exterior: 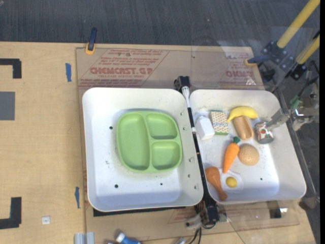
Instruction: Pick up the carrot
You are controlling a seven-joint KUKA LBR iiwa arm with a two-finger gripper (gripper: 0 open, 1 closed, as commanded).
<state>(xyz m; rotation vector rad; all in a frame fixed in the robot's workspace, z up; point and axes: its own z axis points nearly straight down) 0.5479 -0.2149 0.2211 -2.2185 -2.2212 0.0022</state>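
The carrot (231, 156) lies flat on the floor of the right-hand bin (289, 179), near its middle, so by the look of it the pick has not begun. Nothing lifts it and nothing grips it. The claw (278, 118) sits at the right edge of that bin, well apart from the carrot, close beside a small shiny red-and-silver thing (263, 132); whether it is open or closed cannot be told, since it is thin and blurred against the clutter behind. What is left, I judge, is the whole job: travel over to the carrot, come down, close and lift. The carrot's long axis runs slantwise, green top toward the upper right and pointed tip toward the lower left. Its top comes close to a bread roll (243, 127) above and a round bun (248, 154) just to its right, while its tip points down toward a fried egg (231, 182) and a drumstick (216, 182).
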